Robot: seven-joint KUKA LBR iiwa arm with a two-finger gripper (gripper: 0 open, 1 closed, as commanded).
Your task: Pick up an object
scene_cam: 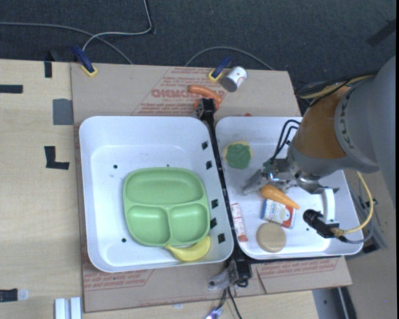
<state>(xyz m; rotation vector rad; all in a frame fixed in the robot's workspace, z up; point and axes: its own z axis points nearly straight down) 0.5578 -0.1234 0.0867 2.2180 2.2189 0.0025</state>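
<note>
My gripper (pixel 268 180) is low in the right bin (pixel 289 126), near its middle, reaching in from the right. An orange carrot (pixel 280 196) lies right under its lower edge, touching or nearly touching it. Under the carrot is a small white, blue and orange carton (pixel 276 212). In front of the carton is a round tan disc (pixel 271 237). A green round object (pixel 238 155) sits up and left of the gripper, apart from it. A red and white packet (pixel 237 219) lies along the bin's left wall.
The left bin (pixel 100 145) holds a green divided plate (pixel 166 205) with a yellow banana (pixel 191 249) at its front edge. Behind the bins, an orange tool (pixel 206 92), a small white cylinder (pixel 233 78) and blue and yellow clamps (pixel 85 61) lie on the cardboard.
</note>
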